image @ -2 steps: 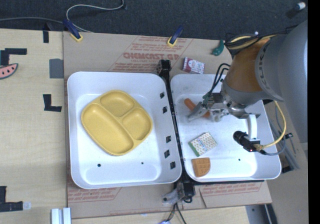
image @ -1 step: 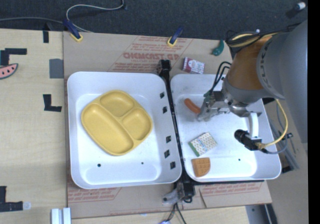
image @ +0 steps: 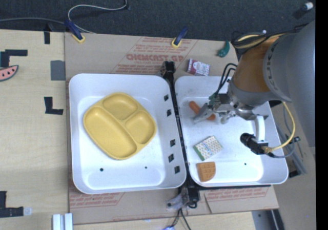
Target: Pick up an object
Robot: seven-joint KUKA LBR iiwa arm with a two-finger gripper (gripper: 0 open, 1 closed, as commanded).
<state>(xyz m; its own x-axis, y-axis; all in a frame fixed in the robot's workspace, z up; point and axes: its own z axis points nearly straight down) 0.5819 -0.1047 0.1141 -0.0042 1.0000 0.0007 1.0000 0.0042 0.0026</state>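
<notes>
Nearest the camera, toward the lower edge of the right bin [image: 266, 175], lies a round orange waffle-like piece [image: 206, 171]. Just beyond it in the same bin rests a small patterned packet [image: 208, 147], tilted on its corner. Farther up that bin, a short orange carrot-like object [image: 194, 106] lies on the white floor, and the gripper [image: 204, 115] sits right beside it, its dark fingers pointing left toward the bin's inner wall. Something orange appears at the fingertips, but the view is too small to tell whether the fingers are parted or closed, or whether they grasp anything. Behind the gripper, the grey arm [image: 287, 70] with its orange band rises over the right bin's far right side, and a yellow cable loops near it. To the left of the right bin, the left bin [image: 82, 172] holds a yellow divided plate [image: 119, 124] with three compartments, set at a slant. Beyond the right bin's far rim, a small red and white box [image: 197, 67] lies on the cardboard sheet [image: 148, 57].
</notes>
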